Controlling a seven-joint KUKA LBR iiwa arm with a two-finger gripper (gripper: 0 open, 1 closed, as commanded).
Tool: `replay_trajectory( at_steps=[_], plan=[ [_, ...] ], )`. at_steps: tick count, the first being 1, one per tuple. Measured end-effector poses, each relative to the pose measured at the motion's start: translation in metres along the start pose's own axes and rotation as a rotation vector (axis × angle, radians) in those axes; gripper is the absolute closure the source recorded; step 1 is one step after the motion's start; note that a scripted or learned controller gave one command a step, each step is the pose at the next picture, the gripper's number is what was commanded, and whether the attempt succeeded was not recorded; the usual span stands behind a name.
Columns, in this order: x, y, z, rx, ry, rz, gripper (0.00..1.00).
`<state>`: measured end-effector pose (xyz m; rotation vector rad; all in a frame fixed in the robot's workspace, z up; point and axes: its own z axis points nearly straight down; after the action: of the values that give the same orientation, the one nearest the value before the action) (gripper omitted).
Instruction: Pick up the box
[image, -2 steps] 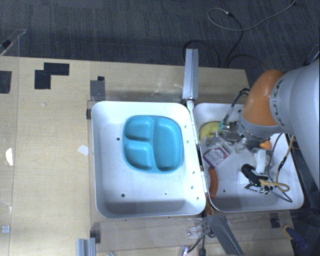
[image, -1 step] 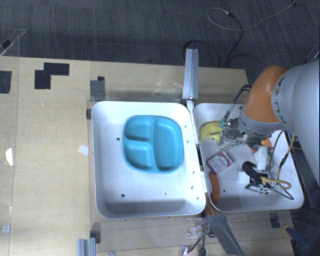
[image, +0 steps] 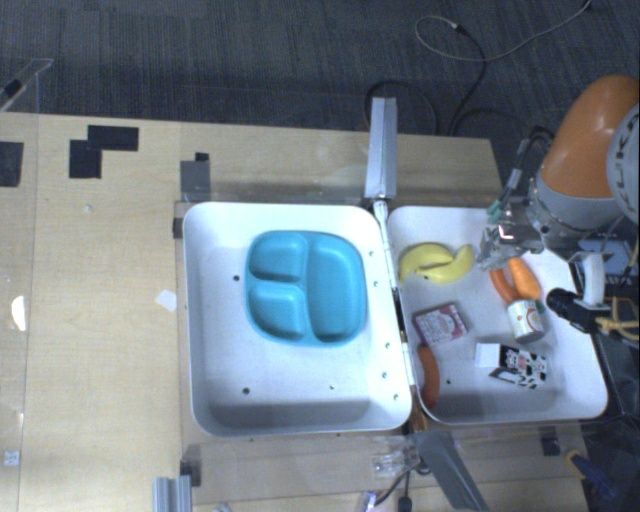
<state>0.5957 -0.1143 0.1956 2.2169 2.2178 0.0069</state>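
Observation:
A small white box with a black pattern (image: 517, 363) lies flat near the front right of the right bin (image: 590, 400). A flat reddish packet (image: 440, 323) lies left of it, toward the bin's middle. My gripper (image: 497, 243) hangs over the back of the right bin, between the banana's right tip and the top of the carrot. It is well behind the box and apart from it. The grey wrist and the orange band (image: 598, 140) rise behind it at the upper right.
Also in the right bin are a yellow banana (image: 433, 262), an orange carrot (image: 515, 280), a small white cup (image: 525, 318) and an orange-brown sausage-like piece (image: 429, 372) by the left wall. A blue divided plate (image: 305, 285) lies in the left bin (image: 210, 390). A metal post (image: 382, 150) stands behind the two bins.

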Motion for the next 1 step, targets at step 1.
replay_trajectory(
  at_steps=[1],
  plan=[
    [-0.0489, 0.0281, -0.0399, -0.001, -0.001, -0.028, 1.0]
  ],
)
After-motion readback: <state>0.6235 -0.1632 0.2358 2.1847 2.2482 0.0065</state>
